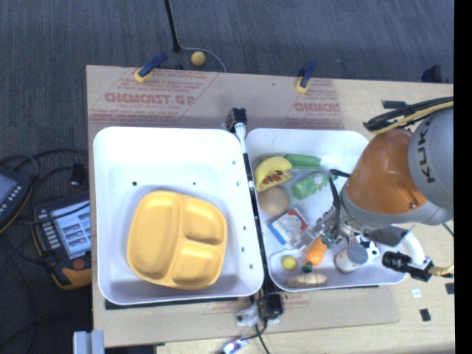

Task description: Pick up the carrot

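Observation:
The carrot [316, 253] is a small orange piece lying in the right bin [346, 140], near its front wall. My gripper [325, 231] reaches down from the grey arm with the orange band [383, 179] and sits just above and behind the carrot's upper end, very close to it or touching it. From this slant I cannot see whether the carrot is between the gripper's tips. The arm hides the right part of the bin.
Around the carrot lie a small yellow ball [288, 262], a tan piece [306, 279], a grey-white can [354, 255], a blue and white packet [289, 226], a beige potato [274, 200], a banana toy [273, 172] and green items [308, 186]. The left bin [110, 161] holds a yellow divided plate [177, 238].

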Available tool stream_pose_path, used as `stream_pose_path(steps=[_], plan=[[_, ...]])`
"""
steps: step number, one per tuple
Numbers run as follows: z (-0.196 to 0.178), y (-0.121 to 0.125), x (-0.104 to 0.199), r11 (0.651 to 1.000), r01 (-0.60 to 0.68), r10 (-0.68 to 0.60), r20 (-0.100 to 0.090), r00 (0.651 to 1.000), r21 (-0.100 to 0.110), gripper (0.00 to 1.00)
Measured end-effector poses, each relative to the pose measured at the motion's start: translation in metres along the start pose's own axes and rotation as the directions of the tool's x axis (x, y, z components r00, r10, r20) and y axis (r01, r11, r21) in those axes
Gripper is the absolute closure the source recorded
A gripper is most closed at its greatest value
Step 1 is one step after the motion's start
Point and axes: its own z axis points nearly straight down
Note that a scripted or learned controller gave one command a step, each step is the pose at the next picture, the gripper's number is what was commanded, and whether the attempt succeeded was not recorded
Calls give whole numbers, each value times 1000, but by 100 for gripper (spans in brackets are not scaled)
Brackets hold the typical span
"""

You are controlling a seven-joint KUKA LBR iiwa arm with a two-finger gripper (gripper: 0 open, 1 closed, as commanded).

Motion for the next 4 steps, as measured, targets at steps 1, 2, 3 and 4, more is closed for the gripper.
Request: stream_pose_path(steps=[1,2,3,4], plan=[[-129,39,36,959,-283,283,-7,959,18,100],[-128,38,37,959,-284,284,-8,959,21,0],[-55,3,18,873,-486,486,-5,874,30,0],[2,6,16,850,-527,527,-3,850,17,0]])
